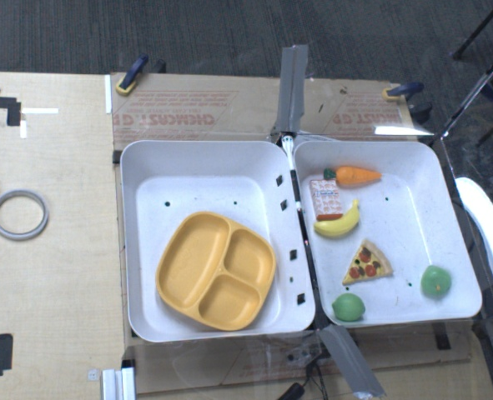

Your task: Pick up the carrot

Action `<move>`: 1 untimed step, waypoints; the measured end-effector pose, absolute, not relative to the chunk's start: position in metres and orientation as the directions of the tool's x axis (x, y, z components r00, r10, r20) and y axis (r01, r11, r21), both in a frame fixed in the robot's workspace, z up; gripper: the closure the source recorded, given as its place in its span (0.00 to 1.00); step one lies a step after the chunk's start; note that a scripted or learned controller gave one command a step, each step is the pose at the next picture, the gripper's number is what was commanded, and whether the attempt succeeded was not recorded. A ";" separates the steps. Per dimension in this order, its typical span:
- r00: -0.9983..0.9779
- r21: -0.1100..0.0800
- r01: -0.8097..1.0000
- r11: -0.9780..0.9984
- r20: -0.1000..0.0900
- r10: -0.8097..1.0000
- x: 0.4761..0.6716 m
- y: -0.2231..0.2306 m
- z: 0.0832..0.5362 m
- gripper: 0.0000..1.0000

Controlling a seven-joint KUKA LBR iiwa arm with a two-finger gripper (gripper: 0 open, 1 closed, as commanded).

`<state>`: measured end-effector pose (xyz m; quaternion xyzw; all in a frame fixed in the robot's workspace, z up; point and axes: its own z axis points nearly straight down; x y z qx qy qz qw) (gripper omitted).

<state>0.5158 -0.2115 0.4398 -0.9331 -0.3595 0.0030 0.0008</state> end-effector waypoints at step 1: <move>0.876 -0.003 0.482 -0.876 -0.005 0.482 0.478 -0.217 0.441 0.00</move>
